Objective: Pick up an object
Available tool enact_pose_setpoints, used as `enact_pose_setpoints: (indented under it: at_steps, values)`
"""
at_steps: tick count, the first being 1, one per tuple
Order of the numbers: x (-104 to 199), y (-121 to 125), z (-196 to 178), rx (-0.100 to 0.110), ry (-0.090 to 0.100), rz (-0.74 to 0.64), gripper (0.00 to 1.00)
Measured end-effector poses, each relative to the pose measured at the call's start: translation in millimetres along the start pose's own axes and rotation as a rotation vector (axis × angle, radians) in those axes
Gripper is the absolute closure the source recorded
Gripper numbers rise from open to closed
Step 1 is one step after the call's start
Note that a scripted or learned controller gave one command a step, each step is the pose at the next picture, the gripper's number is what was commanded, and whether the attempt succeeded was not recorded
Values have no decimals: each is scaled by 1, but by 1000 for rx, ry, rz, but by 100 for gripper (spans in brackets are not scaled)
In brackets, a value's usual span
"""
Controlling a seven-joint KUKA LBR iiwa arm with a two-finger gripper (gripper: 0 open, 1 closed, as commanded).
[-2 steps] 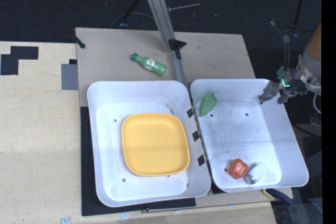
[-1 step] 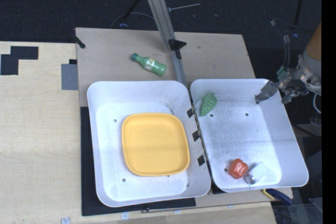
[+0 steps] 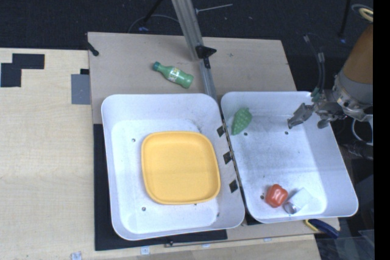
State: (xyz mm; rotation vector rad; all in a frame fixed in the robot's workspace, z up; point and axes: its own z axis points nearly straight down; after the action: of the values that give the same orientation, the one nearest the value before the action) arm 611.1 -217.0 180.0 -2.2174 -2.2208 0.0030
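My gripper hangs over the right bin's far right side, fingers spread open with nothing between them. A green leafy object lies at that bin's far left corner, well to the left of the gripper. A red object sits near the bin's front edge, with a small clear and grey piece beside it. A yellow square plate rests in the left bin.
A green bottle lies on the bench behind the left bin. A slanted aluminium rail rises from between the bins toward the back. The arm's orange band is at the right edge.
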Motion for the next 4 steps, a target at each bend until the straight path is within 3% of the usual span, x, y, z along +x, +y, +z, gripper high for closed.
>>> enact_pose_setpoints:
  at_steps: [2,3,4]
  values:
    - [6,7,90,-1,0,0,0]
    - [5,8,78,-4,-1,0,100]
    - [2,11,16,-8,-2,2,100]
